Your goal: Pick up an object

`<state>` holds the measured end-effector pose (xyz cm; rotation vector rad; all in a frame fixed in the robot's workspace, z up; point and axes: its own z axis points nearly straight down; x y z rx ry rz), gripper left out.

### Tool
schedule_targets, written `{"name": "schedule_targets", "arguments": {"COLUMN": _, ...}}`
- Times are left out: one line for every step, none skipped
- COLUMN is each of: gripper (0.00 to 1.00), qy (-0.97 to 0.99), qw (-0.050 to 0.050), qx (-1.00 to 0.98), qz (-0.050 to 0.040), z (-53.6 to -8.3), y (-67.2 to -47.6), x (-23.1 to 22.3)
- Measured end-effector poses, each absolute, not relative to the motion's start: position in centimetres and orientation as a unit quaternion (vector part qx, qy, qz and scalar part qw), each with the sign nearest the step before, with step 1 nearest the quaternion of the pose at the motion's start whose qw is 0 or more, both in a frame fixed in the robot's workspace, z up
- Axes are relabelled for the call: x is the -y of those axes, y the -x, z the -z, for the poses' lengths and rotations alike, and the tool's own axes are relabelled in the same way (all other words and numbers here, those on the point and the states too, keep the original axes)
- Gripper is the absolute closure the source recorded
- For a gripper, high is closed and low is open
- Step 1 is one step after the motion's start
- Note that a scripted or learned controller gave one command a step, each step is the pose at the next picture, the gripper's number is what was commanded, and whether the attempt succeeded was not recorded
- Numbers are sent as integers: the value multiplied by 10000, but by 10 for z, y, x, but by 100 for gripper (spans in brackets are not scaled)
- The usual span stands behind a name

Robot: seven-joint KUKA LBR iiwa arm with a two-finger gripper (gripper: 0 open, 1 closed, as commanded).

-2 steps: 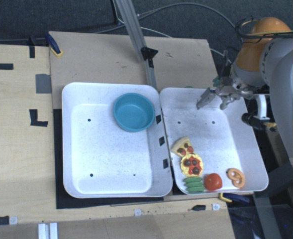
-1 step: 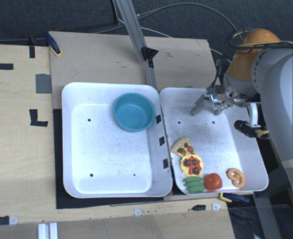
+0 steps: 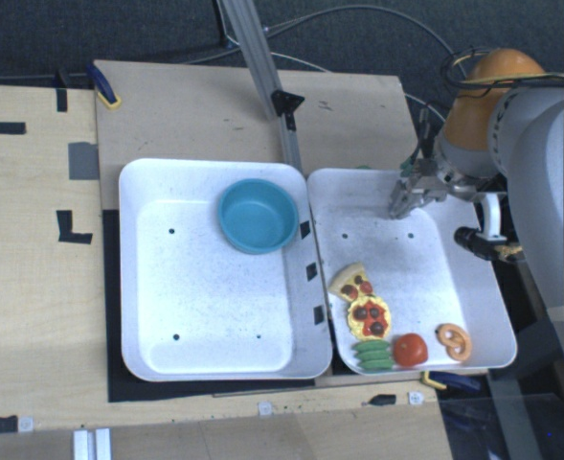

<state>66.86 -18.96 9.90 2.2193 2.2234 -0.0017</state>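
My gripper (image 3: pixel 402 202) hangs over the far part of the right bin (image 3: pixel 473 286), its fingers pointing down with nothing visible between them. Toward the bin's near side lie a pizza slice toy (image 3: pixel 351 282), a yellow piece with red dots (image 3: pixel 369 316), a green pea pod (image 3: pixel 373 355), a red tomato (image 3: pixel 410 349) and a small pretzel (image 3: pixel 453 340). All of these are well nearer the front than the gripper. A blue bowl (image 3: pixel 258 216) sits in the far right corner of the left bin (image 3: pixel 167 333).
A slanted metal pole (image 3: pixel 262 65) crosses the far bench down to the gap between the bins. The grey arm with its orange band (image 3: pixel 487 94) fills the right side. Tape marks dot the wooden bench on the left.
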Motion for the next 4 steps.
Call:
{"name": "schedule_targets", "arguments": {"gripper": 100, "qy": -7067, "qw": 16, "qx": -7075, "qz": -11, "z": -146, "y": -665, "x": 183}}
{"name": "schedule_targets", "arguments": {"gripper": 100, "qy": -7067, "qw": 21, "qx": -7075, "qz": -13, "z": -202, "y": -675, "x": 179}}
{"name": "schedule_targets", "arguments": {"gripper": 100, "qy": -7068, "qw": 22, "qx": -7074, "qz": -12, "z": -261, "y": -676, "x": 187}}
{"name": "schedule_targets", "arguments": {"gripper": 100, "qy": -7068, "qw": 4, "qx": -7074, "qz": -1, "z": -277, "y": -677, "x": 187}}
